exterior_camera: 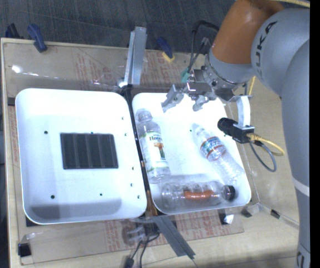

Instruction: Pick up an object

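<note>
Spread apart and grasping nothing, the hand (185, 98) hangs over the far edge of the right bin (177, 108), its two metal fingers (171, 100) splayed above bare white floor near the bin's top rim. Three clear plastic bottles lie in this bin. One bottle with a white label (152, 144) lies lengthwise along the left wall, cap toward the far side. A second bottle with a red and blue label (216, 151) lies slanted toward the right wall, its cap pointing up and left. A third bottle with an orange band inside (199, 193) lies crosswise along the near wall, dark cap to the right, touching or nearly touching the lower ends of the other two. Between the first two bottles runs an open strip of white floor, widest at the far end just below the hand. Two bins sit side by side on the table (65, 66); the left bin (37, 121) holds one dark ribbed rectangular panel (89, 151), with wide bare floor all round it
</note>
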You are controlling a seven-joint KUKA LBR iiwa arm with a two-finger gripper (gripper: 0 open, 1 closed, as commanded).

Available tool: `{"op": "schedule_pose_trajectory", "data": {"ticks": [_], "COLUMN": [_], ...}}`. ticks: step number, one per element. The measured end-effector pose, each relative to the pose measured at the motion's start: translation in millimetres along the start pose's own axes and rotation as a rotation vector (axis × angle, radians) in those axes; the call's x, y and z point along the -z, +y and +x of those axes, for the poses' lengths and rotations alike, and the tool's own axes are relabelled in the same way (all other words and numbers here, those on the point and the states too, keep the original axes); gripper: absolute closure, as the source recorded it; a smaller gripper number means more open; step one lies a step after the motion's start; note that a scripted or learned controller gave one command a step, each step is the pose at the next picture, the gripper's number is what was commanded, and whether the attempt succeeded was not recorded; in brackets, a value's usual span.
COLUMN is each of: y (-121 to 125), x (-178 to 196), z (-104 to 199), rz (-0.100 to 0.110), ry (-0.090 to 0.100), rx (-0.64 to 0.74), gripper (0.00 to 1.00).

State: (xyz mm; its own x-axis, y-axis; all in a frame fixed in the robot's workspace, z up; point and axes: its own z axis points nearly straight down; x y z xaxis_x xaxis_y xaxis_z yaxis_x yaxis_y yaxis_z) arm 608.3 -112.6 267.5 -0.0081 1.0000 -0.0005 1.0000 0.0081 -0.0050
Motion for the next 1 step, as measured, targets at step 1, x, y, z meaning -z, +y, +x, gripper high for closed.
{"op": "schedule_pose_trajectory", "data": {"ticks": [1], "y": [-1.1], "x": [-63.8], "z": [-98.7], "rz": [0.000], "ry": [0.001], "rx": [0.075], "gripper": [0.00]}}
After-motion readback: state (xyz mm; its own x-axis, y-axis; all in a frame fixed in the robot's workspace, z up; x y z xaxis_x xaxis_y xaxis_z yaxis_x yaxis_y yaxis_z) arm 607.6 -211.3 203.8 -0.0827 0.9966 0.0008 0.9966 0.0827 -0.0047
